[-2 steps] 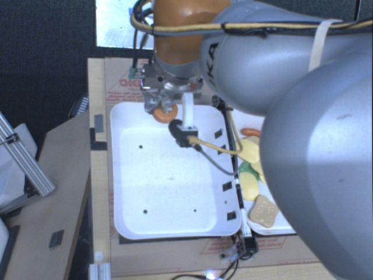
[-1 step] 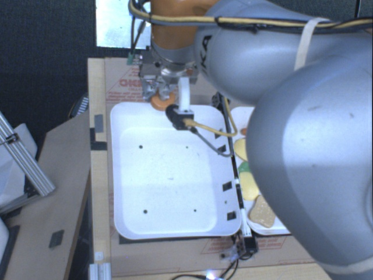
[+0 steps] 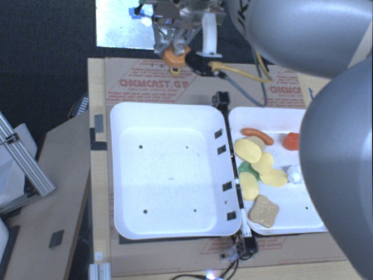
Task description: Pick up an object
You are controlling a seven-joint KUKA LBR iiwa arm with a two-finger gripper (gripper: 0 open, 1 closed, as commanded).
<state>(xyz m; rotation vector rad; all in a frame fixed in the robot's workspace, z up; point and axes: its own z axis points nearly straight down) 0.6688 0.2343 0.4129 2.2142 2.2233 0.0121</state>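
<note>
Two white bins sit side by side. The right bin holds four yellow pieces — plus one sausage, one red piece, one green piece, one cracker.

Left bin: shallow, white, a few small dark dots on its floor.
Right bin: same type, directly right of the left bin.
Black strip with clips runs along the seam where the left bin meets its neighbour.
Cardboard sheet (red lettering) lies under the left bin and shows beyond its far rim.
Yellow cable crosses the cardboard beyond the left bin's far right corner.
Aluminium rail lies tilted, well left of the left bin.
</note>
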